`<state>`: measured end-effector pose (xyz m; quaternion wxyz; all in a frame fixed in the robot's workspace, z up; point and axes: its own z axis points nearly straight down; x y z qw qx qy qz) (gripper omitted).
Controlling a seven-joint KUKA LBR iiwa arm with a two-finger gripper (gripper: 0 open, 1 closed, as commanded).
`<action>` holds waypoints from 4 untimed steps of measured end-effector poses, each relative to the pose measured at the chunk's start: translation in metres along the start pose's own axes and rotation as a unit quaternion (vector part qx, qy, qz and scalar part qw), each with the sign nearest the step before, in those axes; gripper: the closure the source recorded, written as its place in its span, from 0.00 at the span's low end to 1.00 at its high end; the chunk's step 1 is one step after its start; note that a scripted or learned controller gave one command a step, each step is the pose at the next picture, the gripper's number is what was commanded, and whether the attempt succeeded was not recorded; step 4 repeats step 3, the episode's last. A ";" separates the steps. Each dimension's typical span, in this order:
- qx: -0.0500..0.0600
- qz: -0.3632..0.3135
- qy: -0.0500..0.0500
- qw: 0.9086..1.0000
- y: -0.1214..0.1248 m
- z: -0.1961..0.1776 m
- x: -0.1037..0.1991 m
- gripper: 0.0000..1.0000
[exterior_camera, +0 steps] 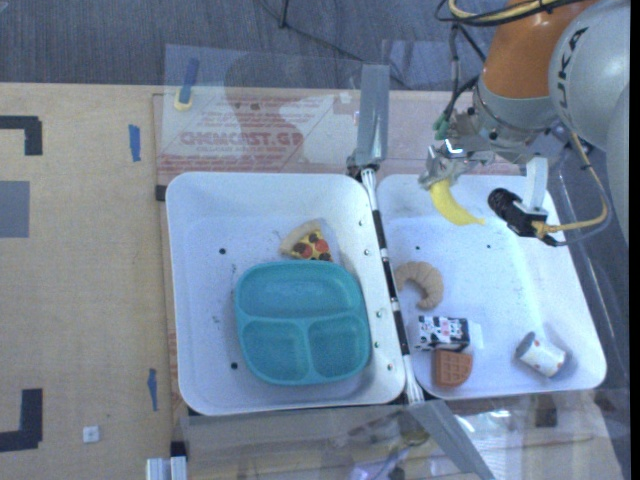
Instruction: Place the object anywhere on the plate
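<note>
A teal divided plate [300,323] lies in the left bin [200,268], toward its front. My gripper [438,175] hangs over the back left corner of the right bin [570,298]. A yellow banana [453,207] sticks out from between its fingers, slanting down to the right, so the gripper is shut on it. The banana is to the right of the plate and farther back, across the divider between the bins.
A pizza slice [308,243] lies just behind the plate. The right bin holds a croissant [422,280], a black-and-white packet [443,332], a waffle piece [452,368] and a small white cup [540,354]. A black part [512,211] with cables hangs by the wrist.
</note>
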<state>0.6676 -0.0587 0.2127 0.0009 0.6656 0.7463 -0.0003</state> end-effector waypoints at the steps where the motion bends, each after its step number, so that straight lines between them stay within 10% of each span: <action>1: 0.000 -0.112 0.001 0.994 -0.070 -0.004 0.079 1.00; 2: 0.000 -0.228 0.001 0.974 -0.110 0.028 0.157 1.00; 3: 0.000 -0.227 0.001 0.974 -0.110 0.028 0.156 0.00; 4: 0.000 -0.227 0.001 0.974 -0.110 0.028 0.156 0.00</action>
